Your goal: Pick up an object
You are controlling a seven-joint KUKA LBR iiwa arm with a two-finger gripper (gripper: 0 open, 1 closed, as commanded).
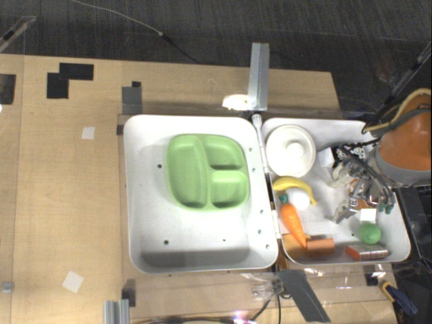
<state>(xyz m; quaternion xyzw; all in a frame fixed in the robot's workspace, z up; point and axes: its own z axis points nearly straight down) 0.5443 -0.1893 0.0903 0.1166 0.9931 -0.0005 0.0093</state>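
My gripper over the right white plastic bin, finger state unclear

It hangs above bare floor; round green ball just beside it, orange carrot and yellow banana lie left; green divided plate fills left bin

Just left of the gripper lies bare bin floor. Below the fingers a white block and green ball crowd in; farther left, the banana and carrot block passage.
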